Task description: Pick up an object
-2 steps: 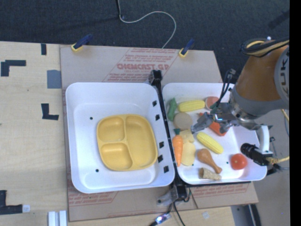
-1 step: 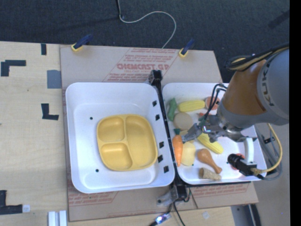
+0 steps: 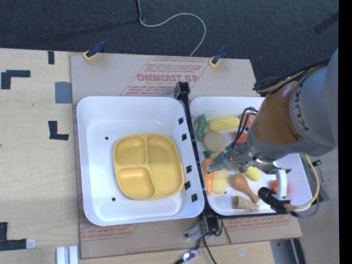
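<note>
The right bin (image 3: 308,199) holds several toy foods: a corn cob (image 3: 223,124), a green piece (image 3: 201,126), a round beige piece (image 3: 214,142), an orange carrot (image 3: 208,179), a pale yellow block (image 3: 219,182), a brown drumstick (image 3: 245,185), a small yellow piece (image 3: 252,174) and a tan chunk (image 3: 242,203). My gripper (image 3: 224,160) hangs low over the left part of this bin, between the beige piece and the yellow block. The wrist hides what lies right under it.
The left bin (image 3: 93,147) bears a yellow divided plate (image 3: 147,165). The two bins meet at a black-clipped wall (image 3: 190,147). The arm's orange band (image 3: 275,120) covers the right bin's upper right. Blue clamps (image 3: 94,49) hold the cardboard underlay.
</note>
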